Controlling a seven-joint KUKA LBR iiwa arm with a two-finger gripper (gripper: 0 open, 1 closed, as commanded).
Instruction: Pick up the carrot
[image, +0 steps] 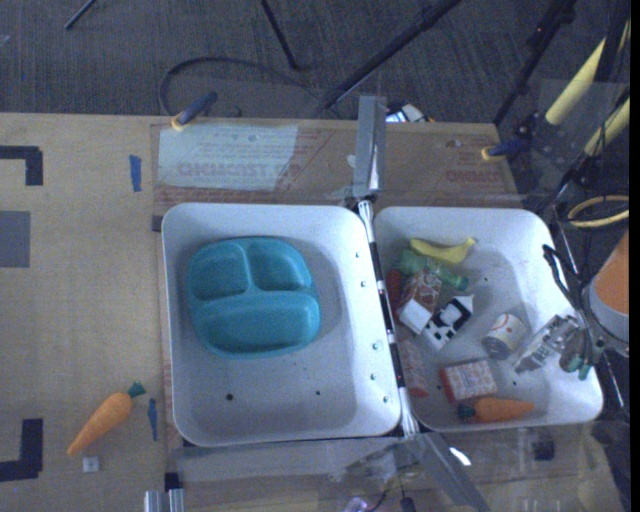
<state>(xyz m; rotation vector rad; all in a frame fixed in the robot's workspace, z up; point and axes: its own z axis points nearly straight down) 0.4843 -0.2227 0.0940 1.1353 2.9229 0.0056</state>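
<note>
Carrot on right bin's floor, near hand, hand's state impossible to tell.

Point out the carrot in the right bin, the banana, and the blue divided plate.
carrot (503, 408), camera view, middle of its orange body.
banana (443, 247), camera view, middle of its yellow curve.
blue divided plate (254, 296), camera view, on the ridge between its compartments.

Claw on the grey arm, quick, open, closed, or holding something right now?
Claw: cannot be told; it hangs over the right white bin, above and right of the orange carrot.
</note>
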